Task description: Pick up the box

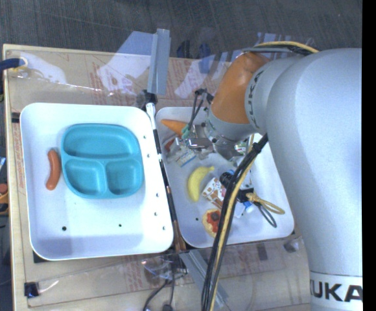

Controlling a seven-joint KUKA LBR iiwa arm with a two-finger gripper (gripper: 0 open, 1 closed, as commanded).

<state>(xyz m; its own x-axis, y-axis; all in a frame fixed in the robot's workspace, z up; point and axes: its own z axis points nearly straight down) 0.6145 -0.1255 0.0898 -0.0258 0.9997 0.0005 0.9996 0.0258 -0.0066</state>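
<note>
Box (214,190) sits in the right bin (280,203), small and printed, tilted, just right of the banana (198,182) and partly crossed by the arm's yellow cable (230,206). I read it as cardboard, flat-faced with sharp edges, so it should offer two parallel sides for a pinch.

Gripper (187,144) hangs low over the far left part of that bin, near the carrot (173,126) and apart from the box. I cannot tell from this angle whether the fingers are apart or together; the metal parts blur into one another. Nothing shows between them.

Clutter matters here: the pizza slice (212,221) lies just beside the box's near edge, the banana is smooth and curved, the carrot tapered.

Left bin (97,235) carries a teal divided tray (102,159), glossy plastic, and a sausage (53,168) beside it. Both bins rest on the counter (78,76).

My judgement: the approach is not yet lined up on the box.
</note>
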